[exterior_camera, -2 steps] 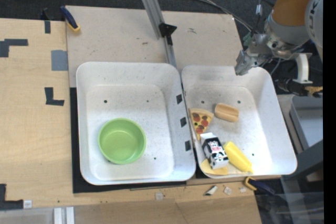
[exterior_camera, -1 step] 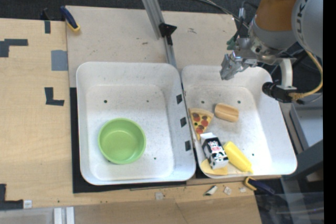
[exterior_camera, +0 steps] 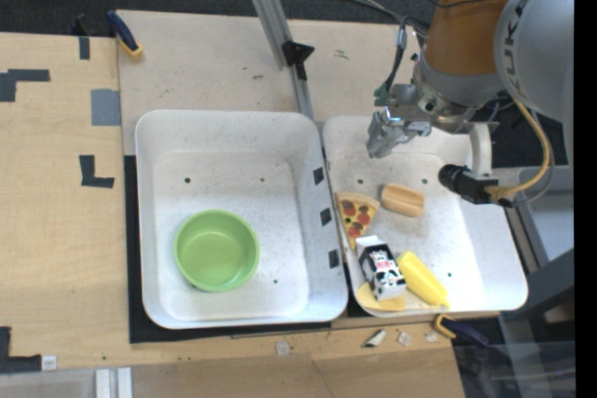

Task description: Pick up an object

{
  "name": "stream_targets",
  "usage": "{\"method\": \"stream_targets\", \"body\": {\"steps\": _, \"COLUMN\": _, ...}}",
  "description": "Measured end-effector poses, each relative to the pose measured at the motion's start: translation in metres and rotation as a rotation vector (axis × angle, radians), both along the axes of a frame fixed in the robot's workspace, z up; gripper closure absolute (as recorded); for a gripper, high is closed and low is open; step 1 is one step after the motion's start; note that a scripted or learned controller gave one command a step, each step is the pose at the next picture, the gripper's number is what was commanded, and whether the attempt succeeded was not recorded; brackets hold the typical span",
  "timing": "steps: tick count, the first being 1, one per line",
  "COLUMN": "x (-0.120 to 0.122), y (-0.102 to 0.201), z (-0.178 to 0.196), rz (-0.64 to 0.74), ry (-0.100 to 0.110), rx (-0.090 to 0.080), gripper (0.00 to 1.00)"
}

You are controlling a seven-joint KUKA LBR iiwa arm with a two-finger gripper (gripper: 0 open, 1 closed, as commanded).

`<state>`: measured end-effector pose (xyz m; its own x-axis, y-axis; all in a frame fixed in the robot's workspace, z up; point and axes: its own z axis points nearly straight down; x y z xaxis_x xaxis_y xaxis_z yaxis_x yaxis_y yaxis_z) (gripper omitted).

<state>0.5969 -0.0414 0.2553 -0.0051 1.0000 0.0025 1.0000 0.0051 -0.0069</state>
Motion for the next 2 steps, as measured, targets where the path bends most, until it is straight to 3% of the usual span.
{"method": "stream_targets", "body": {"steps": 2, "x": -0.027, "y": 0.103, "z": -0.016, "rz": 0.002, "ry": 0.004, "rx": -0.001, "gripper": 1.00}}
